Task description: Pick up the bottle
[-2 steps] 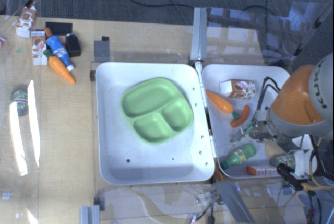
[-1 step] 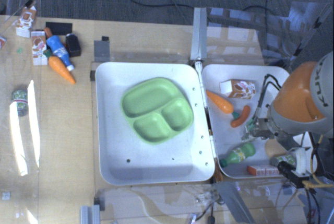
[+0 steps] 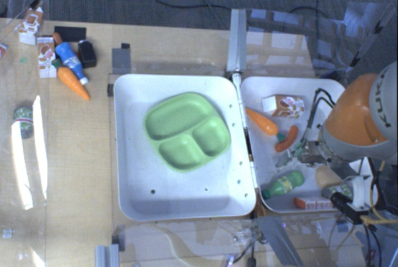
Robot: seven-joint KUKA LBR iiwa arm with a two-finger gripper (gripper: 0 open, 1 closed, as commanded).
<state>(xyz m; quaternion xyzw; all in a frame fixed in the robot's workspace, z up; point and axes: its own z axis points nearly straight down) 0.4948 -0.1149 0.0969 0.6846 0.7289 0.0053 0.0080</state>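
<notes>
Tool (image 3: 297, 154) half hidden under arm, above green bottle (image 3: 283, 185)

Lying on its side near the front of the right bin (image 3: 329, 84): bottle (image 3: 283, 185), green, cap toward the left wall. Hovering just above and right of it: gripper (image 3: 303, 152), arm reaching in from the right. Resting farther back in the same bin: carrot (image 3: 261, 121), red sausage (image 3: 286, 139), small carton (image 3: 283, 106). Sitting in the left bin (image 3: 130, 135): green divided plate (image 3: 186, 131). Lying scattered on the counter (image 3: 62, 154) at far left: more toys.
</notes>
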